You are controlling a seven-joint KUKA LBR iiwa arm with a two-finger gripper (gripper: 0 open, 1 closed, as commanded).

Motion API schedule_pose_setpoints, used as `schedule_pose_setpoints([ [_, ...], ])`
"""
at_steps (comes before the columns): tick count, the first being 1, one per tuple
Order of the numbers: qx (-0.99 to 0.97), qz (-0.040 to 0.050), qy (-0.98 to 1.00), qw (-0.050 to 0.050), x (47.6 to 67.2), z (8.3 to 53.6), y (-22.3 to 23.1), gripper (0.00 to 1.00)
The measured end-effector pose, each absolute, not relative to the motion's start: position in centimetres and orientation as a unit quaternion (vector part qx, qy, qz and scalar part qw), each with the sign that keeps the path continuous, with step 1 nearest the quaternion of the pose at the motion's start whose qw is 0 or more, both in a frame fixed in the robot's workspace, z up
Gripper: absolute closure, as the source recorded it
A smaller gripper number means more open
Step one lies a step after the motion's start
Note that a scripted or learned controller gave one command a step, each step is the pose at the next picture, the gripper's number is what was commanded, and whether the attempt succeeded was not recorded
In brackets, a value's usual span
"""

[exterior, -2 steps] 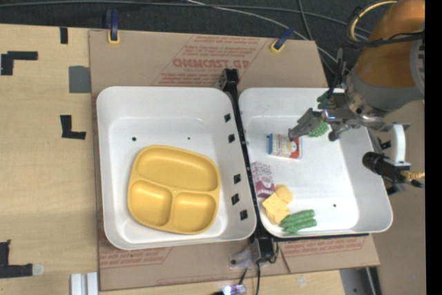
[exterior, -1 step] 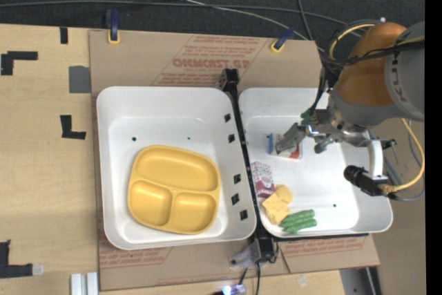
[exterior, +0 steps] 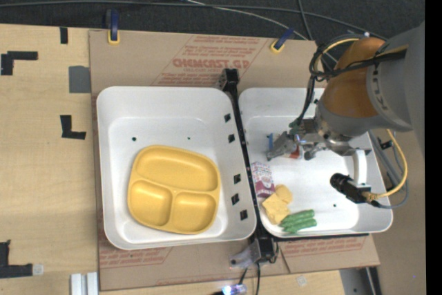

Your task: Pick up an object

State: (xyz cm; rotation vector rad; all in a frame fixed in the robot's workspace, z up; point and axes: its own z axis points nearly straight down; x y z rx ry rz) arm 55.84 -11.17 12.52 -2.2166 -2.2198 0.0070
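My gripper [exterior: 289, 146] hangs low over the right bin [exterior: 359, 221], near its middle and a little left. It points to the left, and its tips are small and dark against the white floor. Just below it, by the bin's left wall, lies a pink-and-white packet [exterior: 262, 177]. Further toward the front sit a yellow wedge-shaped piece [exterior: 277, 204] and a green pod [exterior: 299, 220]. None of these touches the gripper.
The left bin [exterior: 110, 114] holds a yellow divided tray [exterior: 173, 188]. A black divider [exterior: 238, 141] runs between the bins. My arm's orange band [exterior: 352, 83] and grey body cover the right bin's far right. Cables trail across the back.
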Motion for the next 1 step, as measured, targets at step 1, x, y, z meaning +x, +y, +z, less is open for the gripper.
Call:
schedule_pose_setpoints([
  [1, -0.707, -0.0001, -0.708, -0.003, 55.93, 8.37, -11.2, 0.0],
])
